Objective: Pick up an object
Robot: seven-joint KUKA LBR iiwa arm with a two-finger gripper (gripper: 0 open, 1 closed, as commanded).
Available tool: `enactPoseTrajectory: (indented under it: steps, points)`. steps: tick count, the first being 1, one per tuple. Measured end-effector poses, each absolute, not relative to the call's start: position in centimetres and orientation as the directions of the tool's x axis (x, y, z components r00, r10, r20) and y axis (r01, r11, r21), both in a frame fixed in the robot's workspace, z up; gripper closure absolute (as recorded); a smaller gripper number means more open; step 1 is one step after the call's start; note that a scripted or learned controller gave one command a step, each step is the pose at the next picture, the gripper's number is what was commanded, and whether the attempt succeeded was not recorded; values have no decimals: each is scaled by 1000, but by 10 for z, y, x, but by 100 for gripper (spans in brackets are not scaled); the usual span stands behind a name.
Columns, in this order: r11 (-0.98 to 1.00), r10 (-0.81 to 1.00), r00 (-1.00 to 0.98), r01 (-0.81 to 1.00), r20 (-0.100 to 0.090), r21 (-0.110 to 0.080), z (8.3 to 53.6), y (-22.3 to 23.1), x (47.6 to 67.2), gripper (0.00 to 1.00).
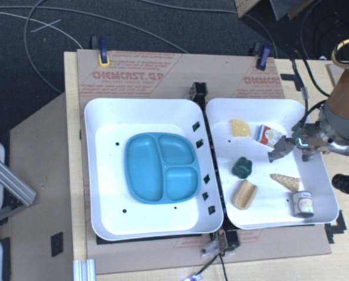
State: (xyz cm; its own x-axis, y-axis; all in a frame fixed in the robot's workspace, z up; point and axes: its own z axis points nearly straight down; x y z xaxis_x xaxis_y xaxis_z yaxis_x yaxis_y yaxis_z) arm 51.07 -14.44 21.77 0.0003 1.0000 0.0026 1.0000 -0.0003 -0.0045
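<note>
The right bin [262, 218] holds several small items: a pale yellow block [240, 127], a red, white and blue packet [268, 134], a dark green lump [242, 168], a tan cylinder [244, 194], a tan cone [286, 181] and a small can [304, 204]. My gripper [286, 147] hangs over the right part of this bin, just right of the packet and above the cone. Nothing shows between its fingers.
The left bin [104, 209] carries a blue divided plate [162, 167]. Black clips run along the seam between the bins [201, 157]. Clamps [103, 52] hold the cardboard base at the back. Cables lie on the dark floor behind.
</note>
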Motion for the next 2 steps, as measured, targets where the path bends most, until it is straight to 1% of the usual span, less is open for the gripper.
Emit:
enactPoseTrajectory:
  steps: [1,2]
  points:
    - [0,1000,0,1000,3,-5,158,-139,516,0]
    - [-1,1000,1,1000,3,-6,107,-148,510,0]
